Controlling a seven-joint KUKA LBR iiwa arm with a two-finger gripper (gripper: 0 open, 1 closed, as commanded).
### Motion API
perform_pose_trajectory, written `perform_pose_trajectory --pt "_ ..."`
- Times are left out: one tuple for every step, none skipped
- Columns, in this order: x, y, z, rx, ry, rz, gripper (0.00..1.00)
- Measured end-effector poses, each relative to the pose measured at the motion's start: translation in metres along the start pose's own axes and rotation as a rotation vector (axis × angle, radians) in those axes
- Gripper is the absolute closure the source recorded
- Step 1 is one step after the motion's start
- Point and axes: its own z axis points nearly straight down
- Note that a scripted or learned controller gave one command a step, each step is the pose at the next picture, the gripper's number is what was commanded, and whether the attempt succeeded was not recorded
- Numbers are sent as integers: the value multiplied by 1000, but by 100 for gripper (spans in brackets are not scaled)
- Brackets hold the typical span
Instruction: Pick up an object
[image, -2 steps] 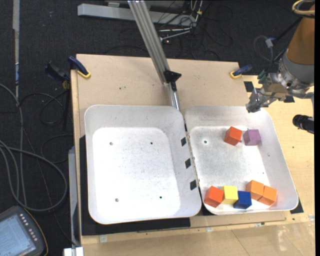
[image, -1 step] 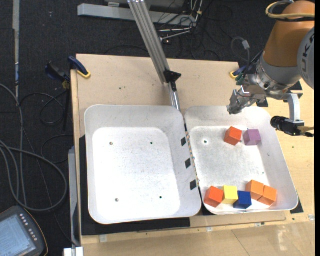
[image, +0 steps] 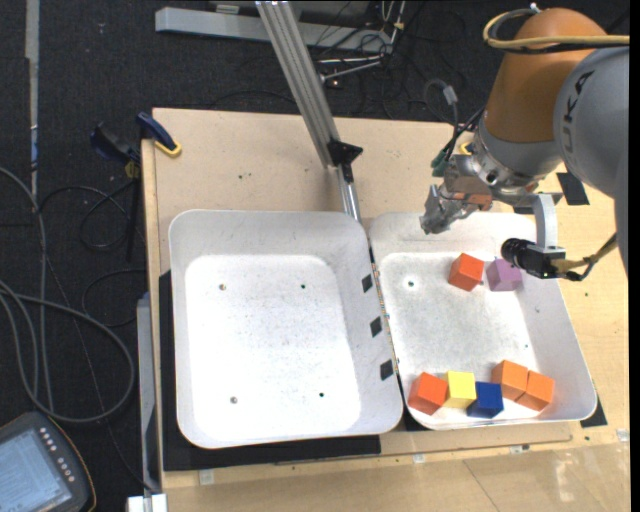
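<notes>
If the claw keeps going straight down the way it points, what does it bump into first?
Probably the bare white floor at the back of the right bin. The claw points down left of the orange block, though depth is hard to judge from above.

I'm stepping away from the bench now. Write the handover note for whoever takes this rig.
Hand: over the far rim of the right bin, nothing visible in it; finger state unclear.
Objects, all in the right bin: orange block and purple block near the far side, close to the hand; a row along the near wall of orange block, yellow block, blue block and two orange blocks.
Done: nothing picked yet.
Left: grasp and lift one block; the far orange one is probably nearest.
</notes>
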Motion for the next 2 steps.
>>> perform_pose_trajectory --pt "44 -2 2 0 0 0 100" --pt "102 -1 -5 -3 0 -1 100"
